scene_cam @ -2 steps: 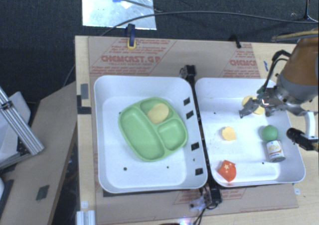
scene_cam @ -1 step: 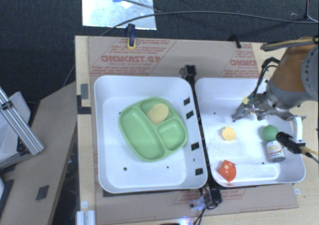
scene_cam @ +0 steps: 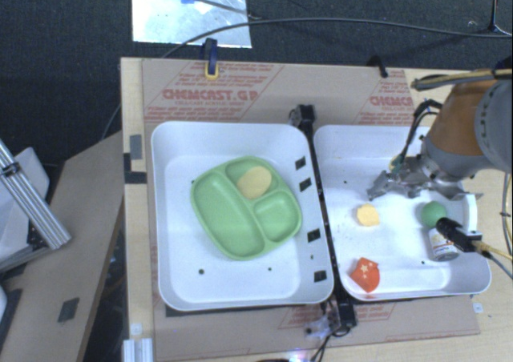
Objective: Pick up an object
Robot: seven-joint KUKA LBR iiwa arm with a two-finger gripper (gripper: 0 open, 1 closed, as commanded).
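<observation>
**Camera view: tool low in right bin, four loose items there**

Tabletop carries two white bins side by side: left bin and right bin.

Left bin: one green divided plate with three compartments. One pale yellow rounded piece sits in the upper small compartment. The other two compartments look bare.

Right bin, four loose objects:
- one small yellow round piece, near bin centre
- one green ball, right of it, well apart
- one red item at the front-left corner, against the wall
- one small can, just below the green ball, near the right wall

Arm enters from the right, orange band visible. Tool sits low over the right bin, above the yellow round piece and to its right, not touching it. Can't tell whether the tool is open or closed. Nothing visibly in its grip.
</observation>
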